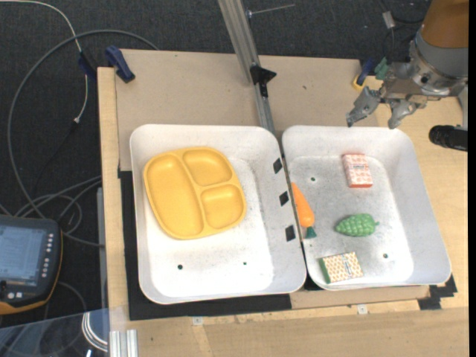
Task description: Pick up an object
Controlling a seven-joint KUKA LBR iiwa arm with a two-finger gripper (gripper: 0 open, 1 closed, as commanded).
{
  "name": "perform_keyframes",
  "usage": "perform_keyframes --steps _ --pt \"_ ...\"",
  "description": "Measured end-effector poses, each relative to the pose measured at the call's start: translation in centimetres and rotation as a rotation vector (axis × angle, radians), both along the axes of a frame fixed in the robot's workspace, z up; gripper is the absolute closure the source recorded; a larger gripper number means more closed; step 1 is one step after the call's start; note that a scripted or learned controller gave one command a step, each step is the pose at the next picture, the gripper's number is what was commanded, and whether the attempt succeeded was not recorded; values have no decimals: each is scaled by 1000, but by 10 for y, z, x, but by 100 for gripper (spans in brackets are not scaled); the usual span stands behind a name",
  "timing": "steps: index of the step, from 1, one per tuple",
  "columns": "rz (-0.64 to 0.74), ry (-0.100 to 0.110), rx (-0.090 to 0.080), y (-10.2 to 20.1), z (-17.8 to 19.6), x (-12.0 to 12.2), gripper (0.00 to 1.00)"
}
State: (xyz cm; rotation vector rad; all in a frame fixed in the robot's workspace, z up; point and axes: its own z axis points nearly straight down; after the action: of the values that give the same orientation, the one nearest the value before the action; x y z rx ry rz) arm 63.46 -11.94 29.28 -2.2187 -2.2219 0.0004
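Observation:
My gripper (379, 114) hangs above the far edge of the right bin (416, 199), its two fingers spread apart and open with nothing between them. Inside that bin lie a pink-and-white small box (357, 170) near the back, a green bumpy fruit (356, 225) in the middle, an orange carrot (302, 208) along the left wall, and a yellow-green patterned packet (341, 267) at the front. The pink box sits just below and slightly left of the gripper.
The left bin (216, 274) holds a yellow divided plate (195, 192). A metal pole (242, 28) slants up from between the bins. Cables and a tablet (26, 255) lie on the floor at the left.

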Motion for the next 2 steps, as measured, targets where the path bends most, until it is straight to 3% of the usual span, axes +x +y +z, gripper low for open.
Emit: perform_keyframes --steps 1,2 --pt "0 0 0 0 0 0 0" --pt "-1 4 0 1 -42 2 0"
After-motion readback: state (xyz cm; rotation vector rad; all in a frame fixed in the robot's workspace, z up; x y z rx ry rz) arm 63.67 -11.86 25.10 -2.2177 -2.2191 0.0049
